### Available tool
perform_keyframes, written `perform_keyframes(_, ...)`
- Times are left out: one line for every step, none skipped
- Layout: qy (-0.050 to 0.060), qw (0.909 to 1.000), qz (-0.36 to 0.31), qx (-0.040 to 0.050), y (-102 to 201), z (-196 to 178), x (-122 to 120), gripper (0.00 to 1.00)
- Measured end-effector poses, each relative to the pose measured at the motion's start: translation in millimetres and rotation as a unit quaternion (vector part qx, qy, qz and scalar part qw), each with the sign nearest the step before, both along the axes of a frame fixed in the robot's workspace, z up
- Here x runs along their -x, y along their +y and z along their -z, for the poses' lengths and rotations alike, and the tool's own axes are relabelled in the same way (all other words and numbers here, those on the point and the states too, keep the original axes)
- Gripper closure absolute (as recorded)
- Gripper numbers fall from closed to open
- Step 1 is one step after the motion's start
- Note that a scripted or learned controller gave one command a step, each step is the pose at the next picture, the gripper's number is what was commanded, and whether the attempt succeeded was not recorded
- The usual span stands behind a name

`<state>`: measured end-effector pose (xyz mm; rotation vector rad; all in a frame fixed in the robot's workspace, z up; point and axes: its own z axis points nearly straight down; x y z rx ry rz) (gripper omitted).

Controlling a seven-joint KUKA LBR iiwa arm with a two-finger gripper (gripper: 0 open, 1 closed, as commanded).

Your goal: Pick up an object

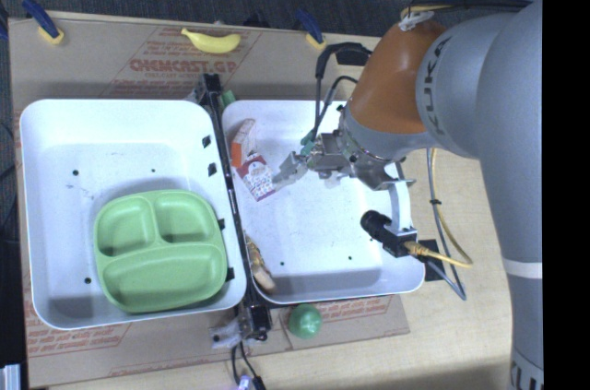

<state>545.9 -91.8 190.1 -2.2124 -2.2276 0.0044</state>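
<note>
The arm (442, 93) reaches in from the right over the right bin (369, 282), its orange band above the wrist. The pincer (293, 167) hangs low over the bin's left half, fingers pointing left toward a small carton (251, 159). The fingers look slightly spread with nothing between them; their tips lie just beside the carton's right edge, and I cannot tell whether they touch it.

The carton lies flat on the right bin's floor, close to the left wall. It is red, orange and white. Its long axis runs from the upper left, near the wall, down to the lower right, slightly tilted from the bin's wall; the orange end points up and away, the white and red end points toward the near side.

A small tan thing (259, 269) lies at the near left corner of the right bin; its kind is too small to tell.

The left bin (55, 139) holds a green tray (161, 250) with compartments, set in its near right part.

On the bench (138, 56), a yellow banana (211, 39) lies beyond the bins, and a green ball (304, 320) sits just in front of the right bin. Blue clamps (42, 19) grip the bench's far edge.
</note>
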Motion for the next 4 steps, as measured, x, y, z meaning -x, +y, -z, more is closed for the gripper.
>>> perform_keyframes(-0.003,1.0,0.0,0.0001,31.7,-118.5,-7.5,0.0)
perform_keyframes(0.0,1.0,0.0,0.0,58.6,-105.6,69.7,0.0)
perform_keyframes(0.0,1.0,0.0,0.0001,22.8,-26.4,69.8,0.0)
perform_keyframes(0.001,1.0,0.0,0.0001,-6.4,66.6,-40.0,0.0)
